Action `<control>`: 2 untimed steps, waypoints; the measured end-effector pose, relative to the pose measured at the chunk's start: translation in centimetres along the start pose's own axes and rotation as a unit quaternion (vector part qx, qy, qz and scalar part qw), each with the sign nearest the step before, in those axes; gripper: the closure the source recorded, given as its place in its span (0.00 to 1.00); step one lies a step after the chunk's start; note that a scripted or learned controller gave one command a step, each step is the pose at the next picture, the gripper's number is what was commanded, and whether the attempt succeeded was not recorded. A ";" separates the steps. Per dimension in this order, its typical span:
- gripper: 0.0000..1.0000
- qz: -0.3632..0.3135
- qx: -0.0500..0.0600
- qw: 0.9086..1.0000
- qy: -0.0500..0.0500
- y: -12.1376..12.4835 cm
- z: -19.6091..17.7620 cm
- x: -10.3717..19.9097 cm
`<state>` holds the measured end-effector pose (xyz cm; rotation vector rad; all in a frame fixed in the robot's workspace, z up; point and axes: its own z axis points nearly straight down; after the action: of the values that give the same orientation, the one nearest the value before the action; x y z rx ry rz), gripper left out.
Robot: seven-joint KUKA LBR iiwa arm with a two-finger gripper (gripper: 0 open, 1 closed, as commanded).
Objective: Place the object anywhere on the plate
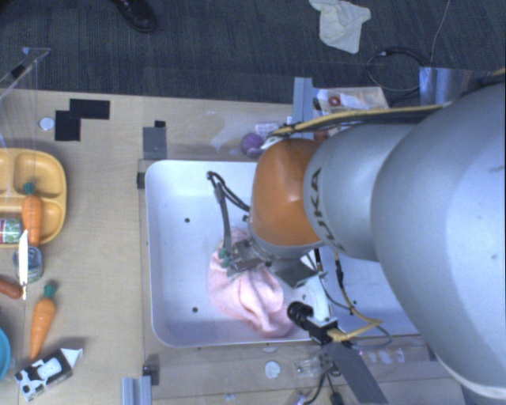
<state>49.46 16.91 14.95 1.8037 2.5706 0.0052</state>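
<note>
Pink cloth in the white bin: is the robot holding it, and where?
It cannot be told. The gripper sits at the top edge of the pink cloth in the white bin, with the arm covering the contact.

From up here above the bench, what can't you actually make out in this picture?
- Gripper: the arm's orange band covers it in the camera view, so its fingers are unreadable.
- Pink cloth: its upper part sits under the wrist; whether it is gripped is unclear.
- White bin: the arm hides its right side.
- Yellow tray: cut off by the left edge.

Dark carpet floor (221, 39), crumpled rag (341, 24), pale wooden bench (103, 261)
</note>
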 end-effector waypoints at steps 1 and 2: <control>1.00 -0.083 -0.002 0.997 -0.001 -3.8 -3.6 -8.8; 1.00 -0.098 0.000 0.995 0.000 -2.0 0.2 -3.5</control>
<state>48.73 12.94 14.78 1.5424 2.7356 0.0040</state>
